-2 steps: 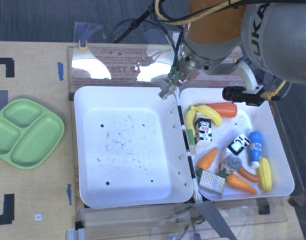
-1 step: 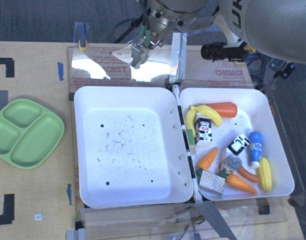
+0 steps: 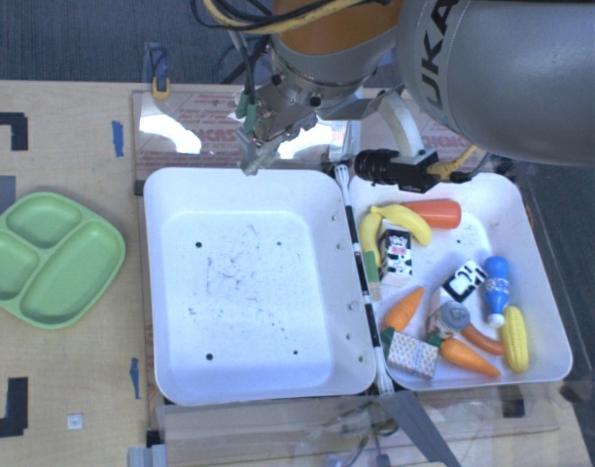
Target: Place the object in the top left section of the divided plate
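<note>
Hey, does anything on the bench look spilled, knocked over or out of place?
Nothing stands out. The toys, among them a banana and carrots, lie jumbled but inside the right bin. The green plate sits flat on the bench, left of the left bin. The end effector is at that bin's far rim.

A wooden counter (image 3: 64, 125) carries two white bins side by side. The left bin (image 3: 161, 261) sits mid-frame. The right bin (image 3: 545, 290) holds a banana (image 3: 400, 220) and a red sausage-shaped toy (image 3: 436, 212) at its upper end, a small cow-patterned carton (image 3: 398, 254) below them, a blue bottle (image 3: 495, 282), carrots (image 3: 404, 309), a corn cob (image 3: 516, 339) and a speckled block (image 3: 412, 355) at the lower end. Blue tape (image 3: 117, 136) marks the counter at upper left.
</note>
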Available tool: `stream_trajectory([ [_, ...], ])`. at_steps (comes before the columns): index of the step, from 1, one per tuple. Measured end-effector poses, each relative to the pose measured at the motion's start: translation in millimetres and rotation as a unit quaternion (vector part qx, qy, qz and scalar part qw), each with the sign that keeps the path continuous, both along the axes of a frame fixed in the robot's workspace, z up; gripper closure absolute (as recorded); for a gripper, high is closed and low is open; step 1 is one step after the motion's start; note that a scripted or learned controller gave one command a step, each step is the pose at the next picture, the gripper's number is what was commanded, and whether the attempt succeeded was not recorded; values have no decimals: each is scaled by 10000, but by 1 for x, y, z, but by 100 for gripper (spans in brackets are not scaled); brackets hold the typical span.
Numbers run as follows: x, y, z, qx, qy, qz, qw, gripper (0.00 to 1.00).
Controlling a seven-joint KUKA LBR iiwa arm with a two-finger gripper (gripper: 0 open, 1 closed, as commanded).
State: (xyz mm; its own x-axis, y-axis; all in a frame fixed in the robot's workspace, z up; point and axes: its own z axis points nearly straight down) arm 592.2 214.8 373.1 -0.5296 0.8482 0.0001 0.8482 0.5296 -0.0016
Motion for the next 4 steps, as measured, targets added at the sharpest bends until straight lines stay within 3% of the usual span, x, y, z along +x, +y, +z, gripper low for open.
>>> stream_trajectory([
  [1, 0, 0, 0, 0, -2, 0, 10000, 0],
  [2, 55, -1, -85, 1, -3, -628, 9980, 0],
  [3, 47, -2, -9, 8, -25, -2564, 9666, 0],
  [4, 29, 4, -201, 0, -3, -2363, 9717, 0],
])
